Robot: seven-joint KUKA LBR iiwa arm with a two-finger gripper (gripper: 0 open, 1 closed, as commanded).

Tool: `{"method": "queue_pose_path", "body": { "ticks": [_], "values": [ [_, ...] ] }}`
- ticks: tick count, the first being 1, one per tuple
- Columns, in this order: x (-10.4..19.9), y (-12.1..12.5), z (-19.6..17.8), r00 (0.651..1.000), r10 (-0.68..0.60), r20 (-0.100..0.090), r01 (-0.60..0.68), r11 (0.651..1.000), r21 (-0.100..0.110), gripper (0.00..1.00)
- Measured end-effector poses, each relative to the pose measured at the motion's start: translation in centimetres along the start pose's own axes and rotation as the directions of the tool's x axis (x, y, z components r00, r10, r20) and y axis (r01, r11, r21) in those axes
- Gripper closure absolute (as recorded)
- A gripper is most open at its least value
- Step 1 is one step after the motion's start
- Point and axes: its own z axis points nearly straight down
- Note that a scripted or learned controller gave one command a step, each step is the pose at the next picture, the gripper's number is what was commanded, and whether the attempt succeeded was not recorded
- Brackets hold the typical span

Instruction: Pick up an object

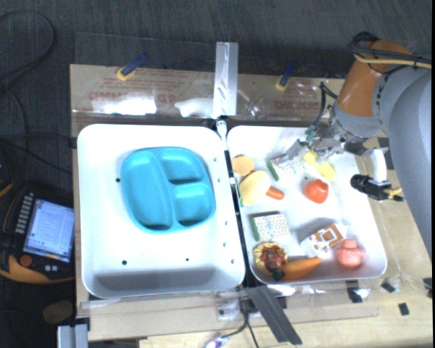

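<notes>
Overhead view of the table [83,96] with two shallow white bins side by side. The left bin [101,267] holds a blue divided tray [167,187] set toward its far half. The right bin [362,230] holds the loose objects. The grey arm [409,122], with its orange band [359,85], reaches in from the right, and the gripper [320,138] sits low over the far right corner of the right bin (whether it is spread or closed cannot be told from this angle).

Just beside the gripper, on its near side, lies a small yellow piece [322,167], close enough that contact cannot be ruled out or confirmed. A white-and-green packet [288,165] lies just left of the gripper, along the bin's far part. A red tomato-like object [317,190] rests near the yellow piece, further toward the bin's middle. Near the bin's left wall lie an orange round object [242,164] and a pale yellow rounded object [254,186], with a small orange piece [275,192] beside the latter.

A green-edged patterned card [270,226] lies near the bin's centre left. Along the near edge, from left to right: a dark round item [268,255], a carrot [299,268], a brown-and-white box [325,239] and a pink object [349,252] in the near right corner, all well apart from the gripper.
</notes>
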Motion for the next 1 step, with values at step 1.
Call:
{"method": "queue_pose_path", "body": {
  "ticks": [1],
  "values": [
    [-0.16, 0.17, -1.23, 1.000, -0.002, 0.010, 0.002, 1.000, -0.006, 1.00]
  ]
}}
